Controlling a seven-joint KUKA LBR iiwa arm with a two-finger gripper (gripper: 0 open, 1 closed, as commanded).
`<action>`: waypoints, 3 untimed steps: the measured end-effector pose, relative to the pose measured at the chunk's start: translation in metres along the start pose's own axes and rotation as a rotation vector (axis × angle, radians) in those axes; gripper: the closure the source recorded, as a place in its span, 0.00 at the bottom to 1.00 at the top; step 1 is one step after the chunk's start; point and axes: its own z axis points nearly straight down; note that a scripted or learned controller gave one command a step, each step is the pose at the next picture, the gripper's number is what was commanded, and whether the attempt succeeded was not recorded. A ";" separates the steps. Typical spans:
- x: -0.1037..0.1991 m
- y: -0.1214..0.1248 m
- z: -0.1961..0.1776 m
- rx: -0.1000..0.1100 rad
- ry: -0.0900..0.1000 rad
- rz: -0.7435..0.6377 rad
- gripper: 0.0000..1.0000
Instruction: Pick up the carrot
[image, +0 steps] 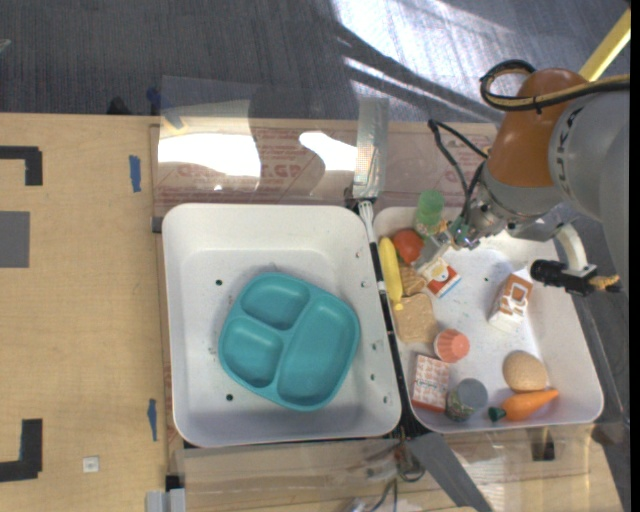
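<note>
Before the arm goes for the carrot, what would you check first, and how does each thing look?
1. Carrot in sight, at the right bin's near corner: ok.
2. Gripper over the carrot: not ok, it sits at the bin's far side.
3. Room around the carrot: not ok, a tan egg-shaped item crowds it.
4. Fingers open: cannot tell.
5. Carrot in the gripper: not ok.

We see a tan worktop (80, 330) bearing two white bins, left bin (190, 250) and right bin (580, 390), side by side.
</note>
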 end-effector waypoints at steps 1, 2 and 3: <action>0.156 -0.066 -0.063 -0.006 -0.001 -0.111 0.00; 0.172 -0.099 -0.060 0.001 0.002 -0.713 0.00; 0.115 -0.072 -0.086 -0.002 -0.004 -0.483 0.00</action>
